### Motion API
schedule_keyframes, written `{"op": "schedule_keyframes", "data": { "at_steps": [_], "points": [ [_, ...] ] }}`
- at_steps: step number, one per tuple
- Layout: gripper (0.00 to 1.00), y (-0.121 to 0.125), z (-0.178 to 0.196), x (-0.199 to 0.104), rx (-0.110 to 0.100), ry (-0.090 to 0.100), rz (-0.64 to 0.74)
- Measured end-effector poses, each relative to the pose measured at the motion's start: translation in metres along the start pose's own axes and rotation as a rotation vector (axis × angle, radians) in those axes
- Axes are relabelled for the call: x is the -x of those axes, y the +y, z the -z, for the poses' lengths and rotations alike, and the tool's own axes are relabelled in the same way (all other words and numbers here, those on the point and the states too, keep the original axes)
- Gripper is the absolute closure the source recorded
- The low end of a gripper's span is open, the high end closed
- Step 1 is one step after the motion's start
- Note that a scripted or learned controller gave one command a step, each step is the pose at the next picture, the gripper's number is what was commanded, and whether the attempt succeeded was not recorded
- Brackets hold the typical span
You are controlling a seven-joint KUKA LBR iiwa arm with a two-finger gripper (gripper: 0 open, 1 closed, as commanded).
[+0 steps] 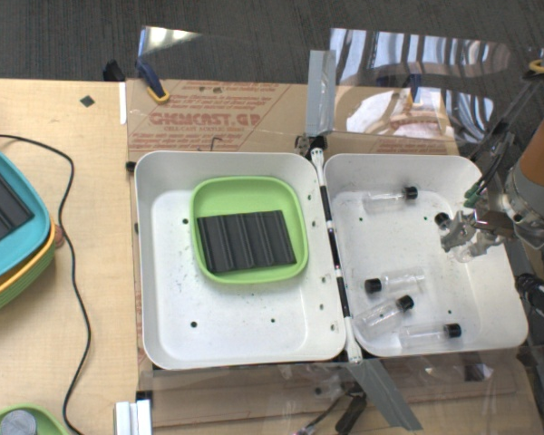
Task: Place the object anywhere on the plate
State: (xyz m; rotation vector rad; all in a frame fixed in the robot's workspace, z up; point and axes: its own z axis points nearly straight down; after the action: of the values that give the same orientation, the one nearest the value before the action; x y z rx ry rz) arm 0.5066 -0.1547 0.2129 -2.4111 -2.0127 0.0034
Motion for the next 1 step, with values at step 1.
{"op": "schedule_keyframes", "data": {
  "at_steps": [1],
  "points": [
    [0.00,0.0000,0.0000,0.0001,0.000,0.000,0.000]
  ]
}}
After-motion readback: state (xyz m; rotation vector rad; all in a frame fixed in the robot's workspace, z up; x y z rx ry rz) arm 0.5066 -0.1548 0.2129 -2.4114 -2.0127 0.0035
